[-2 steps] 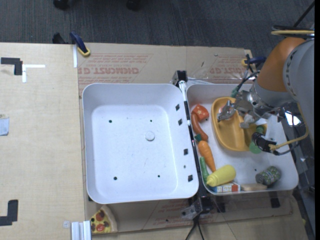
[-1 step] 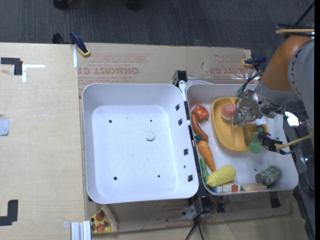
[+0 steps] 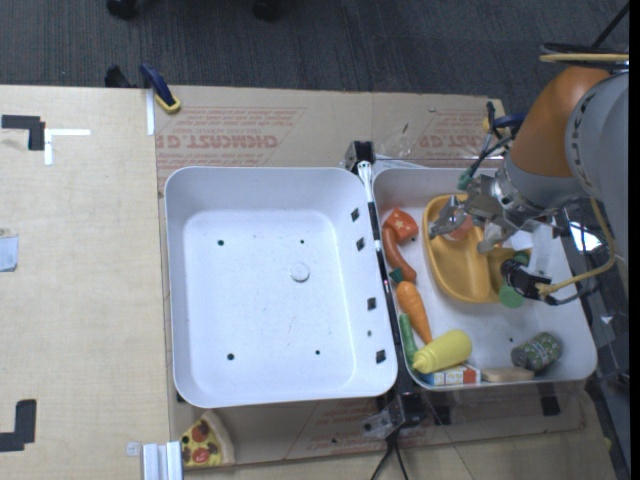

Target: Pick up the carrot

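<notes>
The carrot (image 3: pixel 413 309) is orange and lies lengthwise along the left wall of the right bin (image 3: pixel 573 313), below a red chili (image 3: pixel 400 259). My gripper (image 3: pixel 468 225) hangs over the upper part of a yellow bowl (image 3: pixel 459 265), to the right of the carrot and farther back, well apart from it. Its fingers stand open, and I see nothing of the carrot between them. The grey arm with its orange band (image 3: pixel 560 118) reaches in from the right.
The right bin also holds a red pepper (image 3: pixel 400 225), a yellow corn-like piece (image 3: pixel 443 350), a grey-green lump (image 3: pixel 537 352), a green piece (image 3: pixel 513 295) by the bowl and a small box (image 3: pixel 459 375). The left bin (image 3: pixel 180 268) sits beside it.
</notes>
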Controlling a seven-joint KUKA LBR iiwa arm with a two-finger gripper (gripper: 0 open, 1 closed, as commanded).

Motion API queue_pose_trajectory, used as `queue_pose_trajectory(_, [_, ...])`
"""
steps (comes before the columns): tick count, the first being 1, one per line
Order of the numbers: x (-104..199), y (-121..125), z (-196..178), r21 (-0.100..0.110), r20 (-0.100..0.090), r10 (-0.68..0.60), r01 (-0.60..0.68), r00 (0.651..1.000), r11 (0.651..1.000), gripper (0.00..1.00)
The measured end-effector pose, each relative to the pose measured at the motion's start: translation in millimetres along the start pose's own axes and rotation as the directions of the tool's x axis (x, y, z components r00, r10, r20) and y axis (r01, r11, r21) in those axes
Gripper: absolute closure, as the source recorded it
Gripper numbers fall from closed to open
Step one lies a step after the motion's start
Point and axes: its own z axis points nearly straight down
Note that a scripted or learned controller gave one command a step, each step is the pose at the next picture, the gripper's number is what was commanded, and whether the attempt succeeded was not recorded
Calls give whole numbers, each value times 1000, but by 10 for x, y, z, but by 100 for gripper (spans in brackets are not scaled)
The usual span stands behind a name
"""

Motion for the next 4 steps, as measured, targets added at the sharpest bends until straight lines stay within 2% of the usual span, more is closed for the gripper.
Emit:
queue_pose_trajectory(1, [310, 61, 80, -40, 41, 325, -323, 945, 945, 0])
queue_pose_trajectory(2, [-180, 154, 166, -33, 35, 342, -341, 939, 940, 0])
queue_pose_trajectory(3, [100, -472, 224, -39, 38, 535, -534, 844, 845, 0])
queue_pose_trajectory(4, [226, -323, 215, -57, 29, 741, -739, 671, 671, 0])
